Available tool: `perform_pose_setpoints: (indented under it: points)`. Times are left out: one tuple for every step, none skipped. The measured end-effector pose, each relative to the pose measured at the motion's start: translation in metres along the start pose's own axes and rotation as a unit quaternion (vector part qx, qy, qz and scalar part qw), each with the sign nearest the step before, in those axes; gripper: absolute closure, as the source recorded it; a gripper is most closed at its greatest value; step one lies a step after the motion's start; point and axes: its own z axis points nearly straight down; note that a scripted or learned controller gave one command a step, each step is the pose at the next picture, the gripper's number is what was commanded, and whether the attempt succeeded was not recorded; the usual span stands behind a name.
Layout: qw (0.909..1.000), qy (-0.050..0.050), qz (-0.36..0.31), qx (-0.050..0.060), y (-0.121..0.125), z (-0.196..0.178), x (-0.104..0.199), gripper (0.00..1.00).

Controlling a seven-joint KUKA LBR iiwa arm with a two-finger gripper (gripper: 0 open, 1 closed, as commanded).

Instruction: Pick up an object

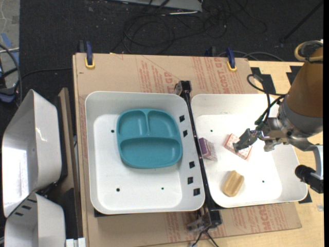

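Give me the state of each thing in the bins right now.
Teal divided plate: flat, upright, in left bin.
Purple block: lying against right bin's left wall.
Pink-and-white packet: lying flat, under the gripper.
Tan piece: lying loose, apart from the others.

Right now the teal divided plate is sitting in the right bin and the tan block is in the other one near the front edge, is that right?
Not quite. The camera view shows the teal divided plate in the left bin, not the right. The tan block lies in the other one, the right bin, near its front edge.
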Motion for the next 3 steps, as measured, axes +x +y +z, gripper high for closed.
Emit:
perform_pose_setpoints:
  points:
    - [1.0000,0.001,0.001,0.003,0.002,0.060,0.008,0.00]
    - [1.0000,0.001,0.002,0.004,-0.005,0.122,0.012,0.00]
    - [1.0000,0.000,0.002,0.001,-0.006,0.168,0.013,0.00]
